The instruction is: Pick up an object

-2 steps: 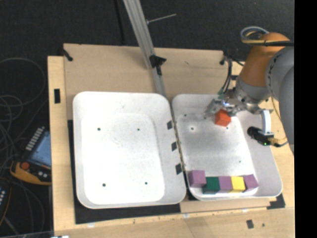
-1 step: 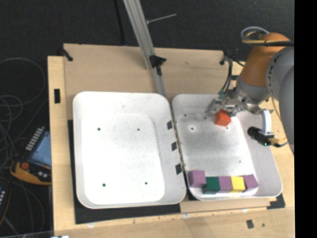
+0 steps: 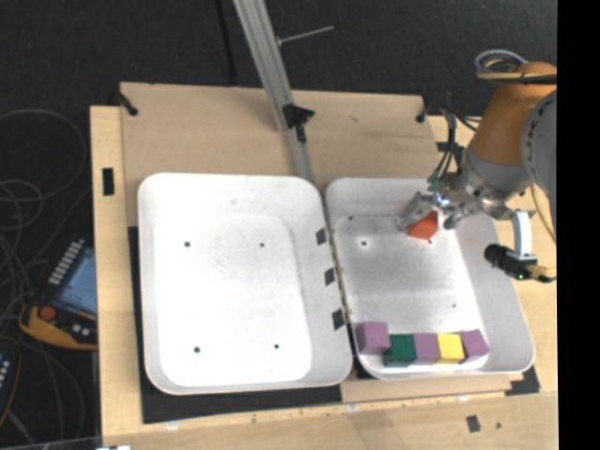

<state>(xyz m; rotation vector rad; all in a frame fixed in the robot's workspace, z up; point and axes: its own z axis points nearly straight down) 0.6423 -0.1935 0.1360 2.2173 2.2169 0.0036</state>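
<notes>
My gripper (image 3: pixel 427 216) hangs over the back part of the right bin (image 3: pixel 487 289), reaching in from the right. A small red block (image 3: pixel 424 227) sits between its grey fingers, and the gripper is shut on it. The block looks lifted a little off the bin floor. Along the bin's front wall lies a row of blocks: a purple one (image 3: pixel 373 336), a green one (image 3: pixel 401 349), another purple one (image 3: pixel 427 346), a yellow one (image 3: pixel 451 347) and a purple one (image 3: pixel 473 342) at the right end.
The left bin (image 3: pixel 225 279) lies beside the right one, sharing a middle edge. A slanted metal pole (image 3: pixel 272 73) rises from behind the bins. Cables and a handheld pendant (image 3: pixel 66 293) lie off the bench at the left.
</notes>
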